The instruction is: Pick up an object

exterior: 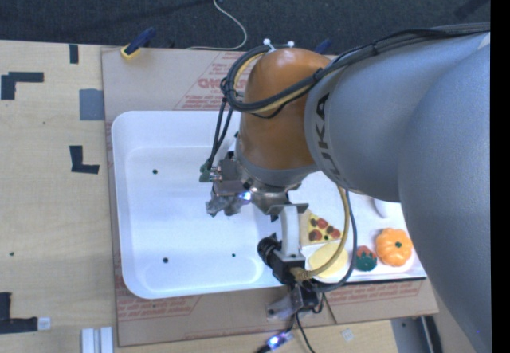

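My gripper (pixel 222 203) hangs over the right part of the left white bin (pixel 139 184), low above its floor, under the orange wrist band. Nothing shows between it and the bin floor. In the right bin (pixel 381 208), mostly hidden by the arm, lie a pizza-slice toy (pixel 322 228), a pale yellow piece (pixel 333 260), a small green thing (pixel 365 259) and an orange pumpkin (pixel 394 246). These lie to the right of the gripper, apart from it.
The big grey arm covers most of the right bin and the upper right of the view. Both bins rest on a cardboard sheet (pixel 183 84) on a wooden bench. A yellow and blue clip (pixel 136 43) sits at the cardboard's far left corner.
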You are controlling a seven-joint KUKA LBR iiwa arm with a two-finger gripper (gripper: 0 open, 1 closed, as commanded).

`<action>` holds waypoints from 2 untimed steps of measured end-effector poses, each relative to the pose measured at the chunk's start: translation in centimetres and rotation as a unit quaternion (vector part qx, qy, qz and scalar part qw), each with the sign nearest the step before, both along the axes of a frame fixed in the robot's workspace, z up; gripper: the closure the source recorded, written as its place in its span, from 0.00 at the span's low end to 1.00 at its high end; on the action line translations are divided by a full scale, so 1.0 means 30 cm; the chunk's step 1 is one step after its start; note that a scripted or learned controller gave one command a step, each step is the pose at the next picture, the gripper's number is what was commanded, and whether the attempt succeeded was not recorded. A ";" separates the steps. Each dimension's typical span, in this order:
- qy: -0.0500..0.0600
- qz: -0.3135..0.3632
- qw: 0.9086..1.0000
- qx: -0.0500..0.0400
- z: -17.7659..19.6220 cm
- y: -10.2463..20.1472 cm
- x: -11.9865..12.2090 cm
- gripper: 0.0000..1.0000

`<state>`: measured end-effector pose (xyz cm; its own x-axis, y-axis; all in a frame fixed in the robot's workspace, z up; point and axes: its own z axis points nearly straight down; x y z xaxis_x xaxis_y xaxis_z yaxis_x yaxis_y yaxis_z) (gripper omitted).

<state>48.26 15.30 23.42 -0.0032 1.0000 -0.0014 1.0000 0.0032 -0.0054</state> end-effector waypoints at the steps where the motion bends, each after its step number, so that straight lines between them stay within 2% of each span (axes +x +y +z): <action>1: -0.004 0.003 1.000 0.002 0.170 0.193 0.001 1.00; 2: -0.011 0.001 1.000 0.005 0.885 0.234 0.005 1.00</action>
